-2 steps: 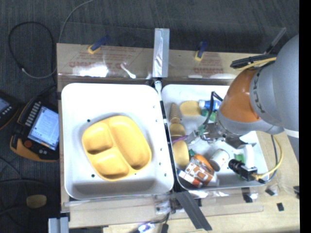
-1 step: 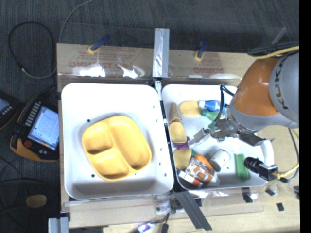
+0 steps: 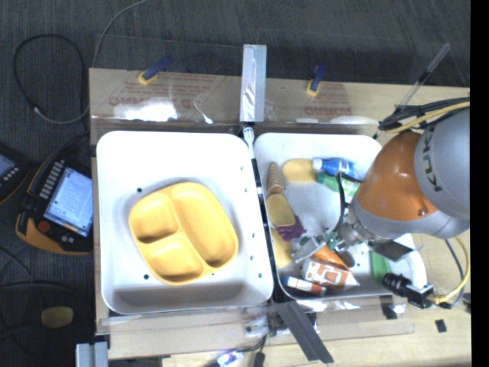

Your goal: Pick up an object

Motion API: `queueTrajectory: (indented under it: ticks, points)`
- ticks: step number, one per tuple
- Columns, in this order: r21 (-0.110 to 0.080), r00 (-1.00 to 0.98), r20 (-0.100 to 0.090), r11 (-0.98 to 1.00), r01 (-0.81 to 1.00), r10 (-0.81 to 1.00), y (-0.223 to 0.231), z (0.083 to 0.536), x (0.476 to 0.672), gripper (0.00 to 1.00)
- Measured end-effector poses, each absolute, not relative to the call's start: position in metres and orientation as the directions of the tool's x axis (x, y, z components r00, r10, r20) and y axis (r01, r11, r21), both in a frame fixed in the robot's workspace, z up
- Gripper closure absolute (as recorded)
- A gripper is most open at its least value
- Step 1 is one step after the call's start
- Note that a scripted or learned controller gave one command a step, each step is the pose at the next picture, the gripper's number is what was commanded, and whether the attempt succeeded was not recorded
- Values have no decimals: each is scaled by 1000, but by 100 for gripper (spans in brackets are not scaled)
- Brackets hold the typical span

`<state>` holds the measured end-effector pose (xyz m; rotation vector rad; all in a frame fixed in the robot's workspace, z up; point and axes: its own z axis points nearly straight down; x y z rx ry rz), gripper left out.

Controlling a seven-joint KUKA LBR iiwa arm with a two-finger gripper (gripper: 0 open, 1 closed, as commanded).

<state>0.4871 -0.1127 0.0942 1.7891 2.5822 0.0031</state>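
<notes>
The right bin (image 3: pixel 306 145) holds a jumble of small things. A wooden brush (image 3: pixel 276 195) lies along its left wall, with a tan block (image 3: pixel 299 171) and a blue and white bottle (image 3: pixel 334 167) behind it. An orange and white box (image 3: pixel 327 270) lies near the front wall, beside a white tube with a red cap (image 3: pixel 304 285). A green item (image 3: pixel 379 263) lies at the right. My gripper (image 3: pixel 330 243) hangs low over the middle of this bin, just above the orange box. Its fingers are hidden in the clutter under the wrist.
The left bin (image 3: pixel 114 205) holds a yellow divided tray (image 3: pixel 182 230). A purple scrap (image 3: pixel 291 232) lies by the brush. The arm's orange band (image 3: pixel 391 186) covers the right bin's right half. A teach pendant (image 3: pixel 57 205) lies on the floor at the left.
</notes>
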Motion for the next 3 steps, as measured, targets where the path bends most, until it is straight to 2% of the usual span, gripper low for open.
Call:
queueTrajectory:
  ticks: [1,2,3]
  points:
    - [4,-353,4,352,936,936,-111,103,488,100]
    - [1,-681,-4,681,732,732,-118,139,485,100]
    - [-1,-450,-1,450,893,893,-96,214,528,100]
